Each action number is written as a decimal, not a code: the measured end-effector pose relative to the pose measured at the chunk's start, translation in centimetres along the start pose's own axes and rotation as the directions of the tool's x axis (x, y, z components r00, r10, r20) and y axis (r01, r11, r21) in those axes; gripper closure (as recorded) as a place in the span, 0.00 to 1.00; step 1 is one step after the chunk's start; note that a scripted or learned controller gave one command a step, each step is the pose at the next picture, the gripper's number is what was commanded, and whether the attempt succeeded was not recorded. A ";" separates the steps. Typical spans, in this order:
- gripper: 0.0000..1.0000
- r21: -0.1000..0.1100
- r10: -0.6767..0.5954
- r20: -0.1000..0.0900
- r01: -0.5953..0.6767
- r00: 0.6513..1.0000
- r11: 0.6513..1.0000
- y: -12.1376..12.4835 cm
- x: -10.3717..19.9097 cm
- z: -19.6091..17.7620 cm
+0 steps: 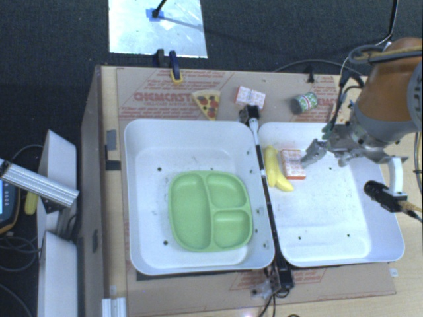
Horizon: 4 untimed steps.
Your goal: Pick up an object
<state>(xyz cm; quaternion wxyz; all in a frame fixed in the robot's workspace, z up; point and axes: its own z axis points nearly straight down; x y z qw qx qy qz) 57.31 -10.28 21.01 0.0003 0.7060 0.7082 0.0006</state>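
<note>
1. The arm (390, 91) reaches in from the right, over the upper part of the right bin (350, 243).
2. The claw (316, 152) hangs low over that bin, pointing left; one finger (312, 154) shows clearly, but whether the fingers are apart or together I cannot tell, and nothing is seen between them.
3. A small red-and-white box (293, 163) lies in the right bin just left of the claw; whether the claw touches it is unclear.
4. A banana (275, 170) lies beside the box on its left, along the bin's left wall.
5. The left bin (145, 144) holds a green divided plate (210, 210), lying flat with three compartments.
6. On the table (158, 91) behind the bins lie a pizza slice (208, 102), a small white packet (250, 97) and a green can (305, 102) on its side, all well apart from the claw.
7. A black part (381, 195) juts from the arm over the right side of the right bin.
</note>
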 end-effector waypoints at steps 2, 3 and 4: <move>0.00 0.000 0.001 0.002 -0.001 1.000 1.000 5.1 -1.3 12.6; 1.00 -0.004 0.000 0.001 0.000 1.000 1.000 5.3 -1.3 11.4; 1.00 -0.001 0.000 0.000 0.000 1.000 1.000 -0.4 3.5 2.5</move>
